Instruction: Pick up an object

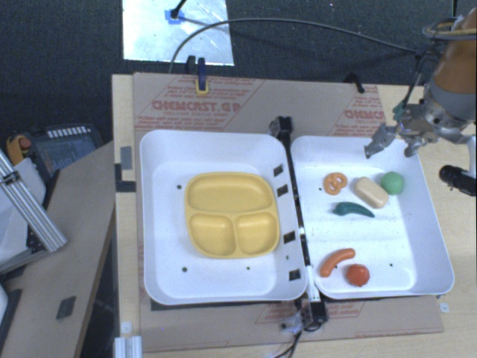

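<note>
Six small items lie in the right bin [428,222]: pretzel [335,182], beige bread piece [370,192], green ball [393,183], dark green pepper [353,209], sausage [336,260], tomato [358,274]. I read the gripper [393,145] as spread and empty, poised over the bin's far rim. Risk as I judge it — bread and ball touch, so a descent there may nudge both aside; the round ball could roll away — and the rim may foul a finger
</note>
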